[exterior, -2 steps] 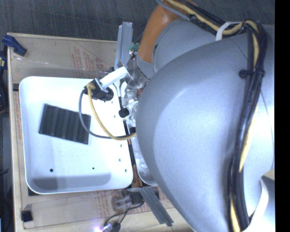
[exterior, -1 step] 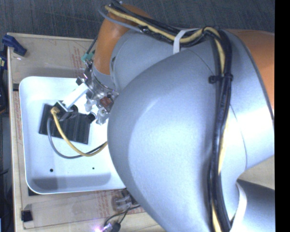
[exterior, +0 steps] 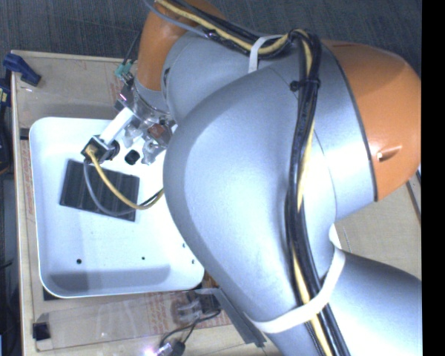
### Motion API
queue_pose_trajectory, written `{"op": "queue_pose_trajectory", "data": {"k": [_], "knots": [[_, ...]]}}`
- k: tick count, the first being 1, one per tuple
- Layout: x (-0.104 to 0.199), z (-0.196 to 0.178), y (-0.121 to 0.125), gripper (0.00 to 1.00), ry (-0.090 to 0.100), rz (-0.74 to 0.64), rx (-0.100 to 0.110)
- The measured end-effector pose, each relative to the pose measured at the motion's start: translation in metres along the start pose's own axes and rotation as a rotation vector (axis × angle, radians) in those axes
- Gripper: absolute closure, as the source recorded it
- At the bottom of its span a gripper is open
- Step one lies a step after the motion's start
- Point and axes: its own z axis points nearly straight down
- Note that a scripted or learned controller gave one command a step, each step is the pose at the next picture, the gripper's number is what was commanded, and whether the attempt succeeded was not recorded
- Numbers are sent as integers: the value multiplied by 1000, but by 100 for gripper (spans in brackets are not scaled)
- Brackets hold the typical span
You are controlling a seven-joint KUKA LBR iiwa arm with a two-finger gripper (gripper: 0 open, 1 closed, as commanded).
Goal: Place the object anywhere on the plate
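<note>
A dark grey ribbed rectangular slab (exterior: 96,186) lies flat in the left part of the white bin (exterior: 104,265); it may be the plate. My gripper (exterior: 130,144) hangs just above the slab's upper right corner, at the bin's back edge. A yellow cable (exterior: 126,193) loops from the gripper across the slab. I cannot make out any object in the gripper; the arm's bulk hides what lies under and to the right of it.
The grey and orange arm (exterior: 282,169) covers the middle and right of the view, including the second bin. The wooden bench edge (exterior: 67,73) runs behind the bin. Blue clamps (exterior: 18,67) sit at the far left corner.
</note>
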Motion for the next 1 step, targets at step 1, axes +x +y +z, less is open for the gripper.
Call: {"op": "queue_pose_trajectory", "data": {"k": [1], "knots": [[2,-38,-2,100,2,-136,-1]]}}
